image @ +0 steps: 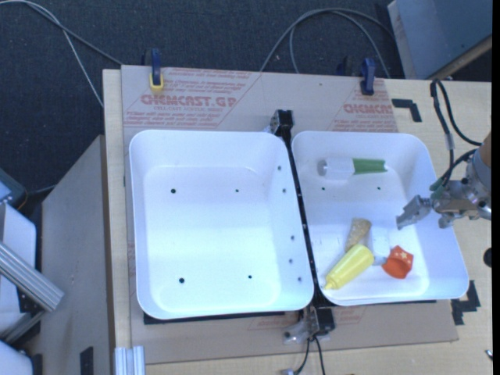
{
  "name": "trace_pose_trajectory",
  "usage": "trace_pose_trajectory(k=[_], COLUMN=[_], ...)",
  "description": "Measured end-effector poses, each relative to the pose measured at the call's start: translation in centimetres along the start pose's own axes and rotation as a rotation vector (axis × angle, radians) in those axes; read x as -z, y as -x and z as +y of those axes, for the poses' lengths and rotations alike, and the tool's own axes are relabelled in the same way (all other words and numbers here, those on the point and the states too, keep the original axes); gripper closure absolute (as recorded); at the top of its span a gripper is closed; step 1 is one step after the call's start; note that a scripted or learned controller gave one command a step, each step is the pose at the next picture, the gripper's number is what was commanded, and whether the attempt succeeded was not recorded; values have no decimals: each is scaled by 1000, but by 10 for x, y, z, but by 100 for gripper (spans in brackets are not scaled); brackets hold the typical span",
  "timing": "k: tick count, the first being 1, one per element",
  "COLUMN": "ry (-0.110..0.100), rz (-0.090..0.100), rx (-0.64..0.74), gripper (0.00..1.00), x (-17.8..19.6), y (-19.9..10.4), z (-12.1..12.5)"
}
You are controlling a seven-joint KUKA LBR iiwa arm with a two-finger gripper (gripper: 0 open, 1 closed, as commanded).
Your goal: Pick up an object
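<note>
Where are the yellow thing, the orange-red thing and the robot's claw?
yellow object (349, 266): camera view, middle of its body.
orange-red object (398, 262): camera view, its centre.
gripper (409, 215): camera view, at its fingertips, right bin.

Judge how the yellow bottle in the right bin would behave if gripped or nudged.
The yellow bottle lies on its side, rounded and tapered, so it would probably roll or pivot. It looks like smooth plastic, so likely slippery and light. It touches the tan object, which may shift too.

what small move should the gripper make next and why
Probably a short move forward and down toward the red object. The gripper sits over the right bin near its right wall with nothing between its fingers, and that object lies nearest, apart from the yellow bottle.
</note>
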State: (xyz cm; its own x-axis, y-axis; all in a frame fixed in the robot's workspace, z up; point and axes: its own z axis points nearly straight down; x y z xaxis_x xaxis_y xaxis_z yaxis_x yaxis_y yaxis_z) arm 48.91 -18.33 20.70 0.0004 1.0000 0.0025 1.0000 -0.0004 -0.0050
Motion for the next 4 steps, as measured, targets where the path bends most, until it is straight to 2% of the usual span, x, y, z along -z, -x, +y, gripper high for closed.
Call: trace_pose_trajectory(k=[1, 2, 3, 4], ry=[11, 18, 9, 0], rz=[-5, -12, 3, -1], rx=[5, -2, 12, 1], gripper=[0, 100, 100, 0], x=[-99, -84, -21, -24], y=[-65, -59, -166, -158], z=[39, 40, 69, 66])
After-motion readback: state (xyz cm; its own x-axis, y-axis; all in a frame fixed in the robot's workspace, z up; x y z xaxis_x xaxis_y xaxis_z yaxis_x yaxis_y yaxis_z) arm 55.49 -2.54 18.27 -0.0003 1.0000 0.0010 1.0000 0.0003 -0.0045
